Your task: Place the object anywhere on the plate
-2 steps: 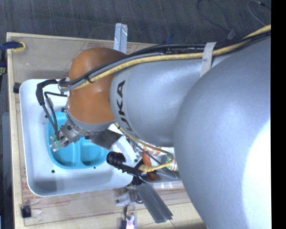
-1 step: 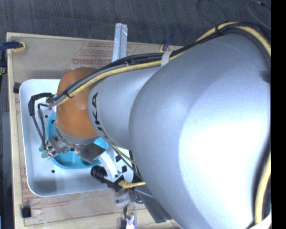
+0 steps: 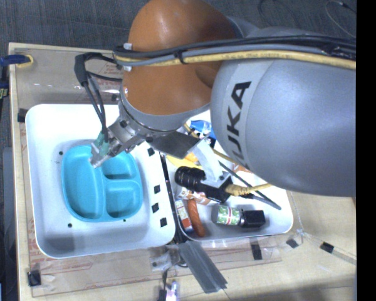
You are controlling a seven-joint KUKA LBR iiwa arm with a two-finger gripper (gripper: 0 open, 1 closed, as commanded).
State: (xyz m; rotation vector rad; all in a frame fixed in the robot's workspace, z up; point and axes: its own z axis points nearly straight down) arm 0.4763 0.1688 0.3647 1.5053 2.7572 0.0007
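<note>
Gripper (image 3: 100, 153) above one blue plate (image 3: 103, 193); one bottle (image 3: 229, 216) in neighbouring bin (image 3: 287, 222)

The large rounded grey arm housing (image 3: 282, 124) bears bold black capital letters running sideways along its curve; "UKA" is legible. The small bottle with a green label (image 3: 228, 216) in the right bin carries print too small to read.

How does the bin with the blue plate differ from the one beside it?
The plate's bin holds the blue plate, the gripper above its corner; the neighbouring bin holds several small things, including a green-labelled bottle on its side. The plate's bin is mostly visible; the arm covers much of the neighbouring bin. Both are shallow and white.
</note>
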